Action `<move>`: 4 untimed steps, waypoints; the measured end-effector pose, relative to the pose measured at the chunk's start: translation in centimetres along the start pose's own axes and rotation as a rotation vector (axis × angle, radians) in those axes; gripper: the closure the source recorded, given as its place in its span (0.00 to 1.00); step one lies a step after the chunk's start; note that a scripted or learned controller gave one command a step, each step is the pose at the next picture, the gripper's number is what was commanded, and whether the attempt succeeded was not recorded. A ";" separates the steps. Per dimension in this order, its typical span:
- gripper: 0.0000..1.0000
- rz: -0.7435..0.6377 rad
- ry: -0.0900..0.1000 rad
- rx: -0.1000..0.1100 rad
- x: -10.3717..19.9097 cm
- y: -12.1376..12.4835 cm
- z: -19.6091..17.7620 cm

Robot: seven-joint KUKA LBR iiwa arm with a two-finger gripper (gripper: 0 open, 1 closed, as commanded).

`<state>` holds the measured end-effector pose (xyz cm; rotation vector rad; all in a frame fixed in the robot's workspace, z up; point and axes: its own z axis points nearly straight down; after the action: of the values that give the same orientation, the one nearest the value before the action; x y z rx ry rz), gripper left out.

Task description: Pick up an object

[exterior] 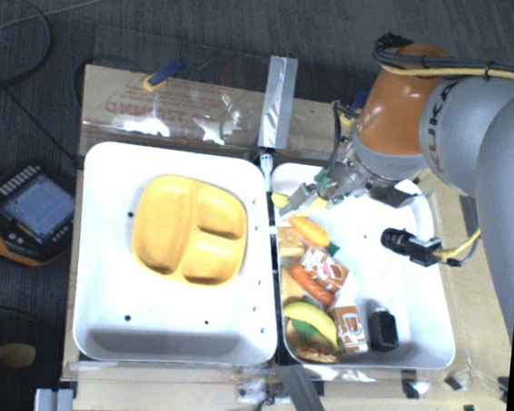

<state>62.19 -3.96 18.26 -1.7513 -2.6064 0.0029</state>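
hovering low over the back-left corner of the right shallow white plastic bin (424,350), the metal two-finger end effector (318,190) points down and toward the divider between the two bins; its thin fingers look slightly parted, and nothing shows between them, so i read it as having hold of nothing. just below its tips lies a small orange-and-yellow toy food piece (307,228), and a bit of yellow (279,200) sits against the bin wall right beside the fingertips. further along the left side of that bin a cluster of likely targets is heaped together: a red-and-white snack packet (325,271), an orange carrot-like stick (309,286), a yellow-green toy banana (310,322), a small brown-and-white carton (348,326) and a black rectangular block (383,327) a little apart to the right. the left shallow white plastic bin (99,320) carries a yellow moulded plastic tray with three compartments (189,228), well apart from the arm. as for progress, the approach seems largely made, with the tool brought down near the pile, but the pick itself is not yet done: every object rests in a bin, none is lifted. what remains, by my judgement, is the final descent onto one piece, the closing of the fingers and the lift clear of the bin.
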 end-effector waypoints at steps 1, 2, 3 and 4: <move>1.00 0.151 0.001 0.001 2.3 2.7 0.1; 1.00 0.313 -0.002 0.001 2.7 6.1 0.0; 1.00 0.025 -0.003 0.000 -0.5 3.8 0.0; 1.00 -0.041 -0.002 0.000 -3.4 -0.5 -0.3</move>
<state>63.00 -7.26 18.60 -1.6981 -2.6434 0.0042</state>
